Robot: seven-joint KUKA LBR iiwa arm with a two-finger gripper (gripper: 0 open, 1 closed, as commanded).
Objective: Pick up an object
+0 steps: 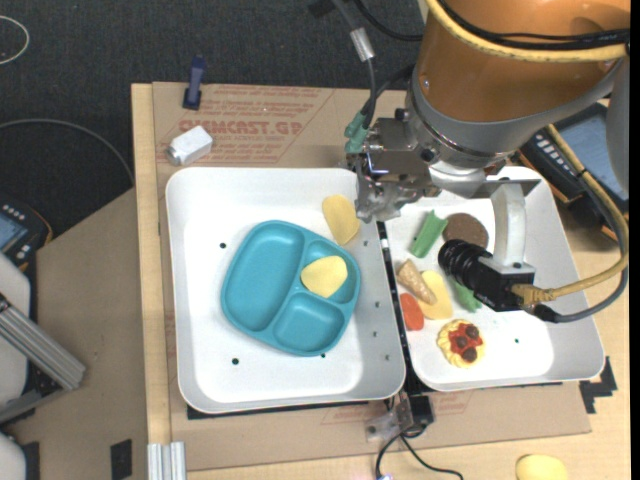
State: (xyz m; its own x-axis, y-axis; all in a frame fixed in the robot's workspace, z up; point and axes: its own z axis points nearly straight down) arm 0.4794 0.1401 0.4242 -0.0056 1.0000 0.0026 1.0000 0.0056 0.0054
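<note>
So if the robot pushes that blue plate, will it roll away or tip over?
Probably neither. The blue plate lies flat and low in the left bin, so it would likely slide. It looks like stiff, smooth plastic, so perhaps slippery. The yellow piece lying in one compartment might shift.

Bulky arm (520, 58) with a glossy orange band above a grey wrist ring, dark metal claw (378, 200) below it, black cables looping above the claw, small green fitting beside it
</note>
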